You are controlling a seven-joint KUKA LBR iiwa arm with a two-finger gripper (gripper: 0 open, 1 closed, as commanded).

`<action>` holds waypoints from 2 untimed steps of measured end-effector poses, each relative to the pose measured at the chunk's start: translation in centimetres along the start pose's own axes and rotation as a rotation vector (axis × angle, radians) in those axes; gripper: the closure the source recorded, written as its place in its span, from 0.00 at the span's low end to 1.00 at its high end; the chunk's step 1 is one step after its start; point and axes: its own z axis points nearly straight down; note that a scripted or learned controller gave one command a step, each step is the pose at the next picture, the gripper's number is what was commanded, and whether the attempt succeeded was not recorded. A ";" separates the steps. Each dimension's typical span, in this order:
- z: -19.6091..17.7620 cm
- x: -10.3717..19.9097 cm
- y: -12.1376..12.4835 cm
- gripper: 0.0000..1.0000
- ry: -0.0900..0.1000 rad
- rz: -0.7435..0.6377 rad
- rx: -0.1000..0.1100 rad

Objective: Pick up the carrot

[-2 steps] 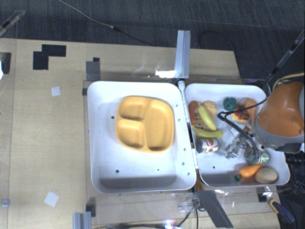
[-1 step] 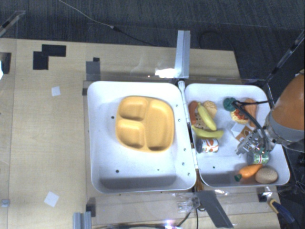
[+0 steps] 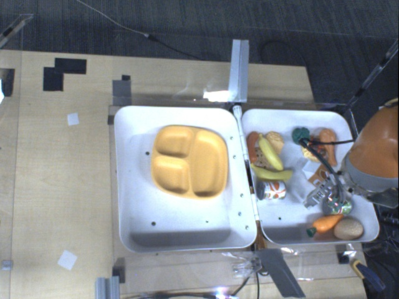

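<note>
carrot [image 3: 325, 223]: I see it in the right bin's [image 3: 280, 229] near corner, beside a potato [image 3: 348, 228]
long axis: roughly left-right, green tip left
end effector [image 3: 324, 194]: just above the carrot; grip state, can't tell

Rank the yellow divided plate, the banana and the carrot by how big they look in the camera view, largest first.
1. Yellow divided plate, by far the largest.
2. Banana.
3. Carrot, a little shorter than the banana; the gap is small, so this order is less sure.
</note>
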 end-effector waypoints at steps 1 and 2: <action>0.6 0.3 2.4 1.00 -0.002 -0.172 -0.003; 0.7 -2.0 -1.9 1.00 -0.003 -0.251 -0.001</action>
